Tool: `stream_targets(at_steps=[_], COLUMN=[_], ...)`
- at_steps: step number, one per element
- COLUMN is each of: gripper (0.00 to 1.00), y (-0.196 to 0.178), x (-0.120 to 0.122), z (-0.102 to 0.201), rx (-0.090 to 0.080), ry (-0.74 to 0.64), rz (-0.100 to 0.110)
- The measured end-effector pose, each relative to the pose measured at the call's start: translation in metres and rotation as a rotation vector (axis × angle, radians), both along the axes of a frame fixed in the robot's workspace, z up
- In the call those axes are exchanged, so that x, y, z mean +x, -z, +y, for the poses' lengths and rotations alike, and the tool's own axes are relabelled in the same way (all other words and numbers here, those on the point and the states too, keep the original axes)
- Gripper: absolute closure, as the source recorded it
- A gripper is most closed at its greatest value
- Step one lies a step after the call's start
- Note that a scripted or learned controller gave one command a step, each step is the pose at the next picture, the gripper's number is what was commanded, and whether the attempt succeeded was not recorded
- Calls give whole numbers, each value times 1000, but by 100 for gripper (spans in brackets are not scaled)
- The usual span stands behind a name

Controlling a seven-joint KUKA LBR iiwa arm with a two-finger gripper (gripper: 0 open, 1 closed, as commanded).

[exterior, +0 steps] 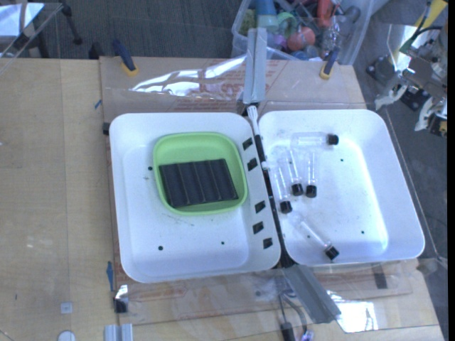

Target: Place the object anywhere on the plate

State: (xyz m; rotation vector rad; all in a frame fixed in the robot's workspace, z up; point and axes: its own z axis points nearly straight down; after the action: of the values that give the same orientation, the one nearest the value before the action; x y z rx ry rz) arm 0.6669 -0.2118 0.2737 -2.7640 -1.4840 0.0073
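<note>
Left bin (135, 247): here it sits with a green plate (165, 148) squarely in its middle, and on that plate lies a dark ribbed slab (197, 182), covering most of the floor.
Right bin (370, 190): this is where the objects are, several clear tubes with black caps, scattered.
Tube cluster (295, 176): three or so lie side by side near the bin's left wall, caps pointing to the near side, nearly touching.
Far tube (313, 141): lies crosswise at the far side, cap to the right, apart from the rest.
Near tube (318, 239): lies at a slant near the front edge, well apart from the cluster; I judge it the easiest pick.
Gripper: at the far right edge there is pale machinery, too cut off to read; I cannot tell its spread.
Step in hand: picking, I judge; nothing is lifted yet.
How to do it well: go for a lone tube, close across its narrow width at mid-length, since round clear plastic will likely roll or slip.
Placing: set it low onto the plate, the ribbed slab may stop rolling.
Writing: no brand or label is legible anywhere.
</note>
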Motion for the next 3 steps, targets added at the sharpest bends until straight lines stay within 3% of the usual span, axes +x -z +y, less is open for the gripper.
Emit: stream_targets(at_steps=[1, 2, 3], gripper=[0, 0, 0], y=[-102, -12, -148], x=[-47, -46, -45], z=[-2, 10, 7], rx=[-3, 0, -4], ry=[141, 191, 301], rz=[-7, -2, -7])
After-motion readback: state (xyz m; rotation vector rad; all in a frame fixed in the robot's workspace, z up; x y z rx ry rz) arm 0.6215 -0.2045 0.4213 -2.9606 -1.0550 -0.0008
